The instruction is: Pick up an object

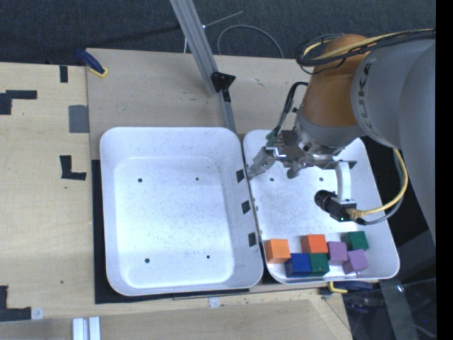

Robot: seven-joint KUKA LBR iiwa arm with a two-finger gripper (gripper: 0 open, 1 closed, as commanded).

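Camera view is taken up at three o'clock by the grey arm, whose two-finger gripper (272,163) hangs over the upper part of the right-hand shallow white bin (375,183), fingers spread and nothing between them. The small coloured blocks (316,255) are clustered at that bin's six o'clock edge, well apart from the gripper. An outlying block, such as the orange cube (277,249), is best chosen, so that neighbours are not struck.

I have one fixed camera, mounted above the tabletop (163,76) and looking down at a slant. It stands far enough back to take in both white bins, the left bin (113,190) and the right bin (379,190), with the arm (396,83) entering from my right.
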